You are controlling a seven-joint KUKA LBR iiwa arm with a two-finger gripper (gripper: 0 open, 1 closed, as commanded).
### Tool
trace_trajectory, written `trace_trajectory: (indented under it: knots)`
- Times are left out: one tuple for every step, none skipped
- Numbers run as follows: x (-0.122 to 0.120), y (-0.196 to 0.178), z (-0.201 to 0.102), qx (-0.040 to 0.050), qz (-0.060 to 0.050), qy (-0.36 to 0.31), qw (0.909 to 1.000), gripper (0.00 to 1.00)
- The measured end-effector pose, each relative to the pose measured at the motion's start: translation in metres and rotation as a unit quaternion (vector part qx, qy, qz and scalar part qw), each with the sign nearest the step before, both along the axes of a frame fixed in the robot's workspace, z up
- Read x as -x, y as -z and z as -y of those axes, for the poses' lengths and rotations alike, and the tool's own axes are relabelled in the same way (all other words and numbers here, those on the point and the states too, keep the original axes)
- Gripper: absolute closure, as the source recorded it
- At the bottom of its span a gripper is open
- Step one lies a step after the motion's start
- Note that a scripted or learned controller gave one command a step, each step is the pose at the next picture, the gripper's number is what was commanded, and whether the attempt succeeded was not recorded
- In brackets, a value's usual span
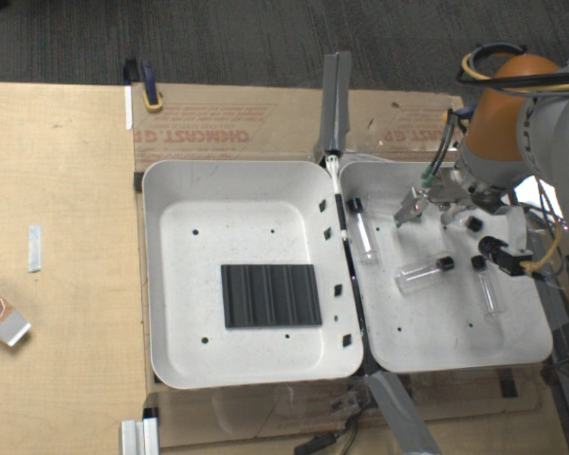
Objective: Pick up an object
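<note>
**Gripper over the right bin**

Gripper (434, 200) is hanging near the right bin's (398, 349) far edge, its finger spread being unreadable from above. Three clear vials are lying in this bin: one (361, 232) along the left wall, one (423, 274) mid-floor, one (487, 286) toward the right edge. A black ribbed block (270, 295) is resting in the left bin (171, 349).

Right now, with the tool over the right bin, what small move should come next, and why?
Probably a short move toward the camera, then down: the tool hovers near the right bin's far wall, and the nearest clear tube lies just below it in the view, with nothing visibly held.
</note>
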State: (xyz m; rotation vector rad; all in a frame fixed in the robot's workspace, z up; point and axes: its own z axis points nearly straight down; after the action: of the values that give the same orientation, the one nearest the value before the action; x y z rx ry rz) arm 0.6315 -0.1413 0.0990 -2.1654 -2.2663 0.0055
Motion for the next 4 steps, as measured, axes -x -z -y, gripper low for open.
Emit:
trace_trajectory:
  knots:
    - [-0.024,0.011,0.048,0.0,-0.004,-0.037,0.9993,0.0]
    - [-0.025,0.009,0.022,0.001,-0.001,-0.049,0.9988,0.0]
    - [-0.026,0.008,-0.045,0.0012,0.002,-0.067,0.9978,0.0]
    - [-0.027,0.007,-0.002,0.0018,0.004,-0.1,0.995,0.0]
